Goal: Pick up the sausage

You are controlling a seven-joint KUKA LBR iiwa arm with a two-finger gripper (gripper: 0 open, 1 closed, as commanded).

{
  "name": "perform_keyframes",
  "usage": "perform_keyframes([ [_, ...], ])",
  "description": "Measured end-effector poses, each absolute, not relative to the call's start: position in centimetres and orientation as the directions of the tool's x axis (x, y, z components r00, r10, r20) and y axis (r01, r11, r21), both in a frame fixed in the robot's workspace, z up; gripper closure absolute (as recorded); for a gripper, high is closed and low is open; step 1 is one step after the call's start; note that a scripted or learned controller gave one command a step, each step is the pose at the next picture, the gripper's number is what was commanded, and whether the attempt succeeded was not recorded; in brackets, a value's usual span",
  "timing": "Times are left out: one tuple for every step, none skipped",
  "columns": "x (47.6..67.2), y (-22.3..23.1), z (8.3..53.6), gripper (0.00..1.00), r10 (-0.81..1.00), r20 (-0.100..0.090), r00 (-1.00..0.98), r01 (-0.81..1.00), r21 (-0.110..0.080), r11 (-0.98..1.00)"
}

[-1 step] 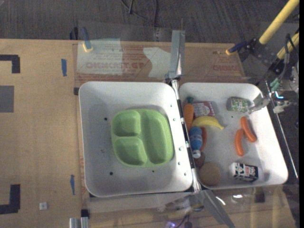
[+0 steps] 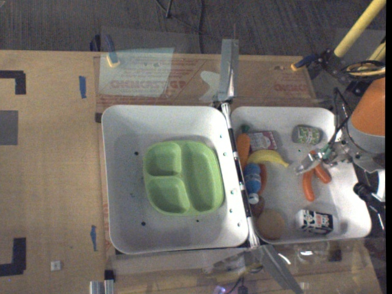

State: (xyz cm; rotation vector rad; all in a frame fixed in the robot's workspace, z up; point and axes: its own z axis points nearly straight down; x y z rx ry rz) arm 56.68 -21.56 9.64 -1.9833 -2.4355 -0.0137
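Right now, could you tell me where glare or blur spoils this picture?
Camera view: glare whitens the clear sheet behind the bins; the right bin is evenly lit; the gripper by the sausage looks soft; the arm is blurred.

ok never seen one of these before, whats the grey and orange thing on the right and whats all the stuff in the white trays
This is one picture from a camera fixed above a bench, looking down at a slant. The grey and orange shape at the right is a robot arm; a program moves it. At its tip is a two-finger pincer for grasping things.

Two shallow white bins sit side by side. The left bin holds a green divided plate. The right bin holds toy food: a carrot, a banana, a small bottle, a brown round cookie-like piece, a small carton, a grey packet and two orange-red sausages.

The pincer hangs over the sausages, which lie on the bin floor. I see nothing between its fingers.
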Motion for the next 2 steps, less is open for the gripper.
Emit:
perform_keyframes([
  [56.6,-22.1,10.7,1.0,0.981,-0.001,-0.196,0.981,0.008,0.196],
  [56.4,-18.8,21.5,1.0,0.946,-0.002,-0.323,0.946,0.003,0.323],
])
